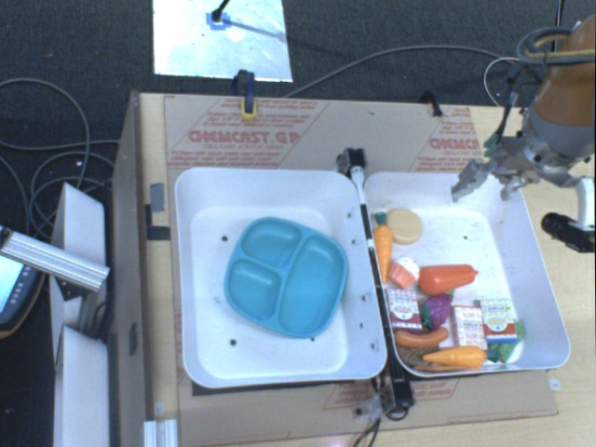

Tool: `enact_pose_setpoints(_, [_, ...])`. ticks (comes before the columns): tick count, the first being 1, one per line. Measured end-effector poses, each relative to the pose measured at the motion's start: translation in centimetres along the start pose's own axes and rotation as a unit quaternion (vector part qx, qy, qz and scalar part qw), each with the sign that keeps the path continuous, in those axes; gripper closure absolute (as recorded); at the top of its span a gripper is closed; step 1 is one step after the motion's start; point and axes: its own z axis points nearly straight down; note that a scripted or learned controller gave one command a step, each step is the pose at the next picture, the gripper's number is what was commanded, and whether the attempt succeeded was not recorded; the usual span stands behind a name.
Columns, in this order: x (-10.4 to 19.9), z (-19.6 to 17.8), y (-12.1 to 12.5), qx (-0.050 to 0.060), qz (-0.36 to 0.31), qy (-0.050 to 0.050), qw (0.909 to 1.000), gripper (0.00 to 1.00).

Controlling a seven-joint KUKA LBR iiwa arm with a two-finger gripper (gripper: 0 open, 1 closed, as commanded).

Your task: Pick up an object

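My gripper (486, 185) hangs at the upper right, above the far edge of the right bin (531, 250), its two fingers spread open with nothing between them. Below it in that bin lie toy foods: a beige round cookie (404, 224), an upright carrot (383, 242), a red pepper (448, 276), a purple piece (438, 305), a sausage (421, 338), another carrot (453, 356), and small cartons (468, 324). All of them rest well in front of and left of the gripper.
The left bin (200, 250) holds a blue divided plate (287, 276). A black clamp (355, 164) sits where the bins meet at the back. Cables run across the dark floor behind the bench.
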Motion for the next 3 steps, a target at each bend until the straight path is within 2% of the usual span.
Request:
enact_pose_setpoints(1, [5.5,8.8,-7.3,0.003,0.001,0.002,1.0000,0.00])
enact_pose_setpoints(2, [5.1,11.3,-9.9,-0.004,0.003,-0.004,1.0000,0.00])
enact_pose_setpoints(3, [4.6,13.4,-13.1,0.001,0.002,0.000,1.0000,0.00])
